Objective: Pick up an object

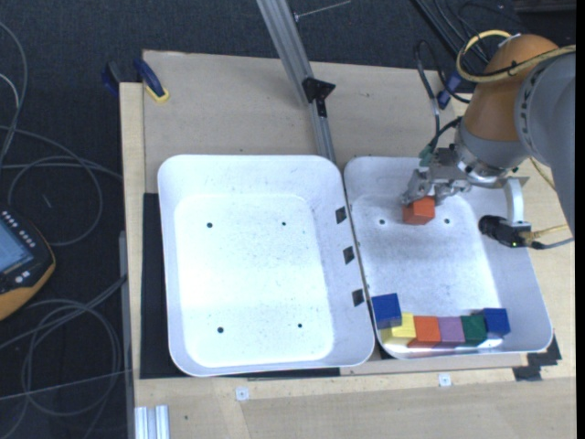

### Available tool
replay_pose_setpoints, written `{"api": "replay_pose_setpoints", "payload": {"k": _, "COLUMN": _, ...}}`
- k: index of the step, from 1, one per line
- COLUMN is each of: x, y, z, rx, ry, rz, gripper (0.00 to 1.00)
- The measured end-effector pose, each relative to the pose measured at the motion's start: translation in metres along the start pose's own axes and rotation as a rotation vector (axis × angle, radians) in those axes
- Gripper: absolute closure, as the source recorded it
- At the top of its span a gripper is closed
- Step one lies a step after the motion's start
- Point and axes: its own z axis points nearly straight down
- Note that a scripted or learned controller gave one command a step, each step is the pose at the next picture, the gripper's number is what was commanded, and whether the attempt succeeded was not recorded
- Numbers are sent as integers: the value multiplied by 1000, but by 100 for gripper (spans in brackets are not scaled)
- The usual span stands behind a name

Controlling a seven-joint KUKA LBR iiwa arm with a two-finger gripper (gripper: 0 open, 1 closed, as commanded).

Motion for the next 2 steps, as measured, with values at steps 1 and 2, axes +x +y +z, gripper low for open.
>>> {"api": "replay_pose_setpoints", "payload": {"k": 1, "x": 100, "y": 10, "z": -102, "rx": -2, "ry": 2, "rz": -2, "gripper": 100}}
{"api": "replay_pose_setpoints", "payload": {"k": 2, "x": 191, "y": -36, "z": -80, "rx": 13, "ry": 3, "rz": 0, "gripper": 100}}
